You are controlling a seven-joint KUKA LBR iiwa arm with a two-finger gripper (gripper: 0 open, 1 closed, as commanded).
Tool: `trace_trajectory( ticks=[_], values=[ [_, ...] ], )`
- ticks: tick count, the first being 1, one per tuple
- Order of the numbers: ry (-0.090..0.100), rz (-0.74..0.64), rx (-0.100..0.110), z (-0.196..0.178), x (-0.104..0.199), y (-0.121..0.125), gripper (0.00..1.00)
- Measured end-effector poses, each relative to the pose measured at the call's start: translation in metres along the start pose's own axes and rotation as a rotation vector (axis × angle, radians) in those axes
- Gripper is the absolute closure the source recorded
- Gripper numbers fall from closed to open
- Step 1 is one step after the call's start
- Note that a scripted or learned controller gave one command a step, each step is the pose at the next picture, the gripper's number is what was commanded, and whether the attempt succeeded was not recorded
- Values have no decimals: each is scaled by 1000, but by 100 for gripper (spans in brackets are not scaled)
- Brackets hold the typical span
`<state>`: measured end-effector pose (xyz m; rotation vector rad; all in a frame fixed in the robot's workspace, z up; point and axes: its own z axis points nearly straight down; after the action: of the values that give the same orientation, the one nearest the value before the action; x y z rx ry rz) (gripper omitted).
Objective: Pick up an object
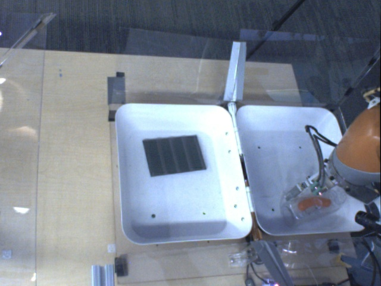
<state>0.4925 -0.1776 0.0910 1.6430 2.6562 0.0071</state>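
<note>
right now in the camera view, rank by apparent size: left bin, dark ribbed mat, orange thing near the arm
1. left bin, largest by far
2. dark ribbed mat, lying inside that bin
3. orange thing, smallest, in the right bin, seemingly inside a clear wrapper

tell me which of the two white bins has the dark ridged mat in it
The left bin: the dark ridged mat lies flat on its floor. The right bin has the gripper instead.

There are no words, numbers, labels or signs to read anywhere here. The two white bins, the wooden bench and the arm show no writing at all.
</note>
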Motion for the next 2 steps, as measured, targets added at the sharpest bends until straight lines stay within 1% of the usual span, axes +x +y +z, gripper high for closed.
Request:
trace_trajectory(
  ticks=[1, 2],
  values=[
    [3, -99, -3, 0, 60, 48, 0],
    [7, 141, 3, 1, 48, 94, 0]
  ],
)
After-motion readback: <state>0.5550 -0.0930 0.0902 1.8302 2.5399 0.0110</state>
